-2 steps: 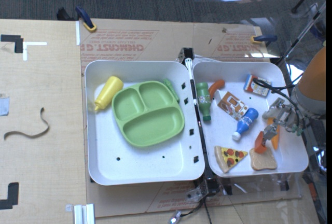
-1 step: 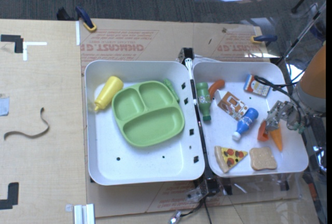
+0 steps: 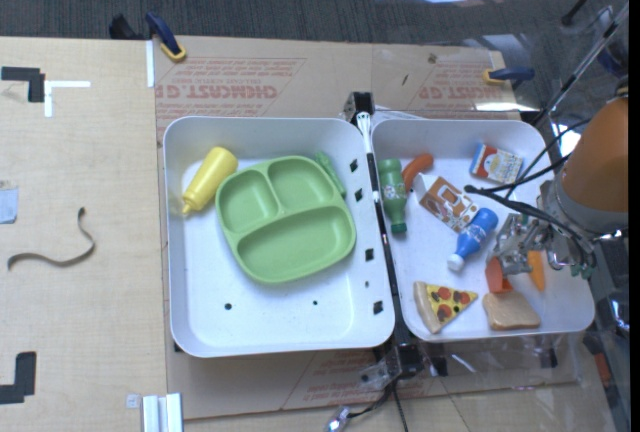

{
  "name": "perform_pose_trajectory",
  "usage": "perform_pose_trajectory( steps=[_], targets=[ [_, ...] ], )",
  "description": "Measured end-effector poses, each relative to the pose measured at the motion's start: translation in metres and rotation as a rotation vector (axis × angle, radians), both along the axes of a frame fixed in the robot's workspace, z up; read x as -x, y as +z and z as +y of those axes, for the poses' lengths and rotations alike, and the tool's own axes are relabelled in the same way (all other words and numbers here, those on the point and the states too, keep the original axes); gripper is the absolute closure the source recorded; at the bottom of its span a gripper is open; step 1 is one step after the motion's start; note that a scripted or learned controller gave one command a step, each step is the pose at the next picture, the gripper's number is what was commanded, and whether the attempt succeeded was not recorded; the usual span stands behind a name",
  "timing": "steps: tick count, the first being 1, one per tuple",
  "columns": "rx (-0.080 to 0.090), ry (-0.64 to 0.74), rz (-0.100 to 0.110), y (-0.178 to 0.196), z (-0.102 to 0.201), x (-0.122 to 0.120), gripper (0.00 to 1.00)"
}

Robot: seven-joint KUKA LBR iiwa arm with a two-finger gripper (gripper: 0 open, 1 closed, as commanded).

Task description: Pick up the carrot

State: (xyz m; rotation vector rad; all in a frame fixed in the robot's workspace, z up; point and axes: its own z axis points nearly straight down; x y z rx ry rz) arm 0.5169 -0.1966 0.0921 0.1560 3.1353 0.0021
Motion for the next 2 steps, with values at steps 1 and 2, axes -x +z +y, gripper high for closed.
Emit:
perform_pose_trajectory(
  steps=[1, 2],
  targets=[
    [0.0, 0.0, 0.0, -0.0001, -0.0001, 0.0, 0.0],
    [0.001, 0.003, -0.004, 0.0094, 0.0004, -0.0018, 1.0]
  ],
)
